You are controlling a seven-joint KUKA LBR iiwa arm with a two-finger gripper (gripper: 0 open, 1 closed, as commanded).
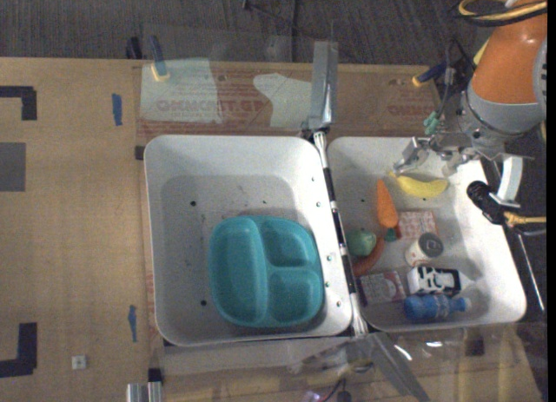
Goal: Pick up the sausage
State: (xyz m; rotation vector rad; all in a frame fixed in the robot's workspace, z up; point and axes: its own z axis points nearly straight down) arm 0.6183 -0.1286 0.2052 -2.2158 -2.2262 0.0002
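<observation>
While the grey arm (512, 62) with its orange band is reaching in from the right, its claw (432, 155) is hovering over the far part of the right bin (499, 300), just above the yellow banana (420, 186). Whether the claw is apart or together I cannot tell from where I am standing (the metal parts are blurring into the white wall behind them), and nothing is showing between its tips.

The sausage (370, 256), a reddish-brown curved piece, is lying in that same right bin, close to the wall it shares with the left bin (174, 166), well apart from the claw. A green round fruit (362, 241) is sitting just beside the sausage's upper end, touching or nearly so. An orange carrot (386, 203) is lying between the banana and the green fruit. Nearer the front, a blue bottle (434, 306) is lying on its side, with a black-and-white item (433, 280) just behind it and a small round tin (429, 246) beyond that.

A teal divided tray (265, 272) is resting in the left bin. Both bins are sitting side by side on the tan surface (69, 244).
</observation>
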